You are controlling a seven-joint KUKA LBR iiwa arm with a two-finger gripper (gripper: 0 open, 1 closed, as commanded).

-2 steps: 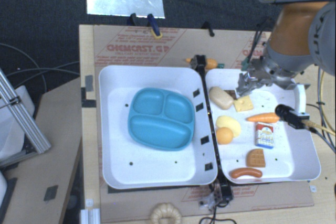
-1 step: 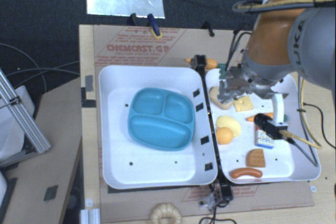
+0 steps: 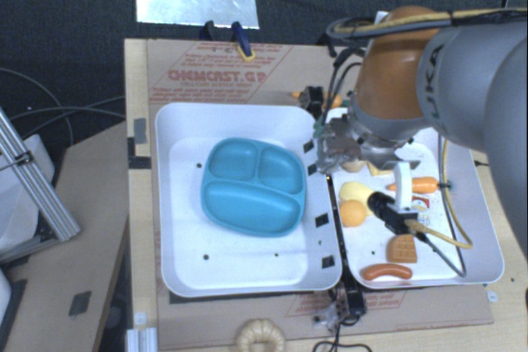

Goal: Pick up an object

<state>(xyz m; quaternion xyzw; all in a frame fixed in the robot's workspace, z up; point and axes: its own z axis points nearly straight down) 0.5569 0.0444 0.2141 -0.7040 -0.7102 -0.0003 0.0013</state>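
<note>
Hanging low over the far left corner of the right bin (image 3: 483, 260), the tool (image 3: 340, 151) is hovering close to the wall between the two bins, mostly hidden under the grey arm (image 3: 462, 86) and its orange band (image 3: 392, 82), so I cannot tell how it is set. Nothing is showing in its grasp.

Toy food is lying scattered in that right bin, all nearer to me than the tool. A pale pear (image 3: 355, 192) is sitting just beside it on the near side, with an orange ball (image 3: 353, 213) touching the pear further toward me. A carrot (image 3: 421, 185) is lying to the right, its long axis running left to right. A waffle (image 3: 402, 248) and a sausage (image 3: 388, 272) are resting well apart from the tool at the near edge.

The left bin (image 3: 186, 260) is holding a blue divided plate (image 3: 252, 185).

The pear looks like the closest candidate, calling for a short shift toward the near side.
</note>
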